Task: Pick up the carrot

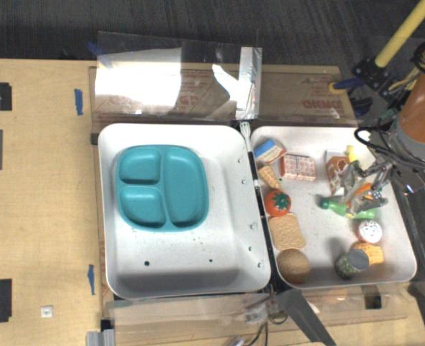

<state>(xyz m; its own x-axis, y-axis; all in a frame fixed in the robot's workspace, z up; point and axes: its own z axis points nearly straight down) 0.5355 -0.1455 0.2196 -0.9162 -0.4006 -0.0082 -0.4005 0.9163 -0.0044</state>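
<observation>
The end effector (361, 189) is seen low in the right bin (313, 265), over the carrot (351, 206) near the bin's right side. Its grip state cannot be told. Closure should be centred on the carrot, clear of the neighbouring corn cob (367, 254).

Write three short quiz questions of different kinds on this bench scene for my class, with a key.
1. True or false: the teal divided plate lies in the left bin.
2. Which item lies near the front of the right bin? A) brown ball B) spoon C) cup
3. Fill in: the gripper hangs over the ______ bin, close above the carrot.

Key: 1 true; 2 A; 3 right.
</observation>
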